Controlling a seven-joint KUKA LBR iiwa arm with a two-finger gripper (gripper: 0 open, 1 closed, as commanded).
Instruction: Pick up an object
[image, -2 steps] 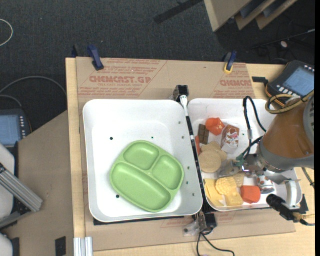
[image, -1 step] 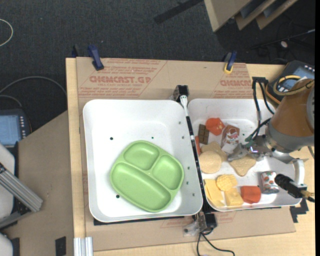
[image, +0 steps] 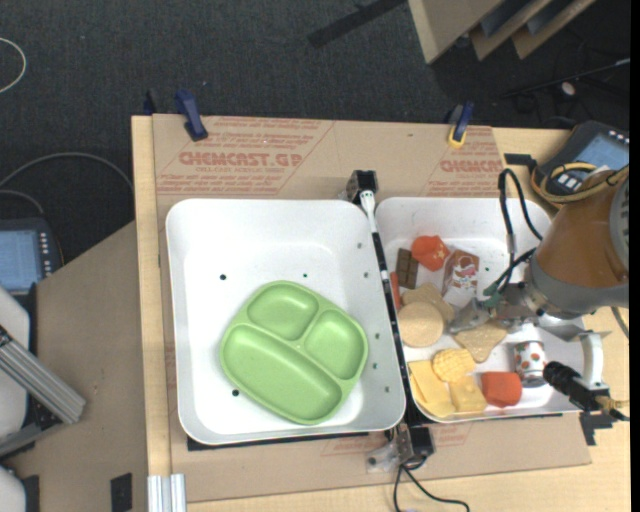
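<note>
The arm (image: 585, 250) reaches in from the right, low over the right bin (image: 440, 212). Its gripper (image: 478, 315) sits among the toy food, near a round cookie (image: 420, 322). I cannot tell its grip. The left bin (image: 200, 240) holds a green tray (image: 292, 350).

The bench (image: 250, 150) is flat and tan, with a sheet of brown paper on top that has red words printed on it. Two white bins sit right on it, side by side and touching: the left bin (image: 190, 300) and the right bin (image: 440, 212). Blue clamps (one (image: 190, 115) at the back left, one (image: 460, 123) at the back right) grip the far edge of the bench.
</note>
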